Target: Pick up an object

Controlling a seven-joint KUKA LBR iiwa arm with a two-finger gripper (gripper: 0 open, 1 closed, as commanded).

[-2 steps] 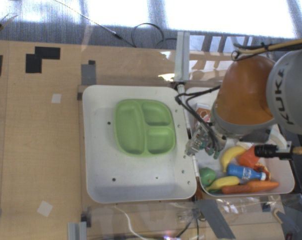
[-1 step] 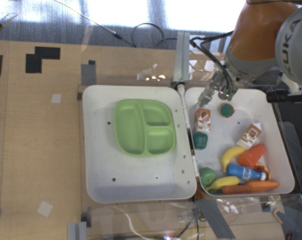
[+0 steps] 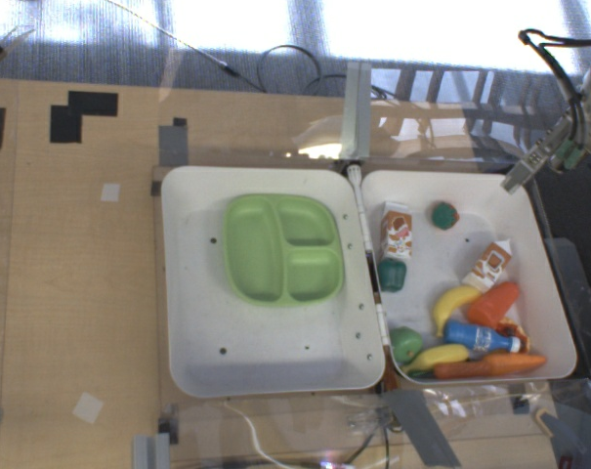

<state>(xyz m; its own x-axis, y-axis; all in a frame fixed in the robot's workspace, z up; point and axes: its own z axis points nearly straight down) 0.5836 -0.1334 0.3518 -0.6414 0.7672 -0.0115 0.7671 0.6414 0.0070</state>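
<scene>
The gripper point(image 3: 522, 176) hangs over the right white bin's point(image 3: 529, 225) far corner, its grip impossible to read, well apart from the small round dark-green toy point(image 3: 444, 215) on the bin floor.

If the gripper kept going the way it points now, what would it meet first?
The gripper points down-left from the right bin's far right corner. Its line looks free at first, then probably reaches the bin floor near the round green toy, though depth is unclear.

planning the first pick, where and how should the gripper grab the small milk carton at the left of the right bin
Probably across the milk carton on its two long sides, coming straight down. It lies flat and apart from the other toys, with bare bin floor either side, so fingers should fit.
</scene>
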